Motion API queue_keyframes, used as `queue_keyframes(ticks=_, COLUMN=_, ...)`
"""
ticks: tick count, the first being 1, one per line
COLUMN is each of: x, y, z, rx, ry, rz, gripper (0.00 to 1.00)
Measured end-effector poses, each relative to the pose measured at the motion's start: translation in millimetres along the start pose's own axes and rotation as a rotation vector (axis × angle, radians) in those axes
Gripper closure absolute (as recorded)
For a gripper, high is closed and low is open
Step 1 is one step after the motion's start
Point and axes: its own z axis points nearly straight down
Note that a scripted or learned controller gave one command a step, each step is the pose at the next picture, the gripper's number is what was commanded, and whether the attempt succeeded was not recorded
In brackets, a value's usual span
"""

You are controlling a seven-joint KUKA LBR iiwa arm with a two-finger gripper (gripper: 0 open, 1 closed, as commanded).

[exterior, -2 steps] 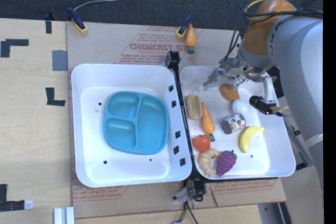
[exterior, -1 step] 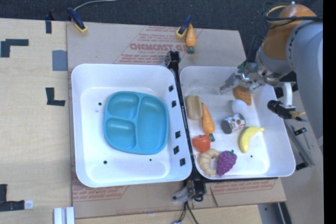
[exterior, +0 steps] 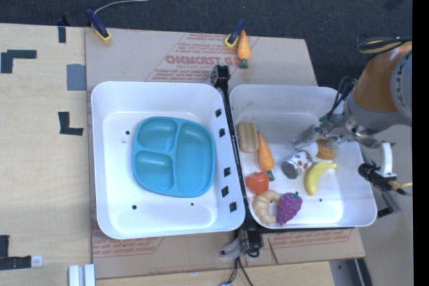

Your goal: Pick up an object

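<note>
— Two shallow white plastic bins sit side by side on the worktop (exterior: 40, 144). The left bin (exterior: 107, 164) holds just a light-blue plastic plate with three compartments (exterior: 173, 156), lying flat in the middle. All the pickable bits are heaped in the right bin (exterior: 348, 211), which is the side the arm comes in from, so I'd guess that is why the load sits there.

— And the pincer (exterior: 316, 136)?

— Low inside the right bin, near its far right part, just above a small orange-brown piece (exterior: 326, 151) and near a small silver toy can with a red-and-white label (exterior: 296, 163). A yellow toy banana (exterior: 318, 176) lies just beside the can. Whether the pincer is open or closed, I cannot tell; the metal parts blur together and the wrist covers part of them. I see nothing clearly between them, so I would not call anything held.

— What else is in there?

— Along the left wall, a tan bread-like block (exterior: 248, 136), an orange toy carrot (exterior: 265, 153), a red toy tomato or pepper (exterior: 257, 182), a beige pretzel-shaped piece (exterior: 267, 205) and a purple toy grape bunch (exterior: 289, 206) touching it.

— Anything hard to read?

— The orange-brown piece is half hidden under the pincer; I can't name it. Another orange toy carrot (exterior: 243, 48) lies outside the bins, on the brown cardboard sheet (exterior: 188, 63) behind them.
</note>
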Motion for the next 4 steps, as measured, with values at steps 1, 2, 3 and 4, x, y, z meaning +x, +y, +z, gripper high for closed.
queue_keyframes(ticks=1, x=75.2, y=-40.4, z=0.2, rx=-0.005, ry=-0.008, rz=0.003, gripper=0.00)
queue_keyframes(ticks=2, x=115.3, y=21.3, z=1.2, rx=0.002, ry=-0.012, rz=0.005, gripper=0.00)
queue_keyframes(ticks=3, x=116.2, y=23.5, z=-10.7, rx=-0.005, ry=-0.011, rz=0.005, gripper=1.00)
queue_keyframes(ticks=4, x=171.0, y=14.4, z=-104.8, rx=0.014, ry=0.002, rz=0.001, gripper=1.00)
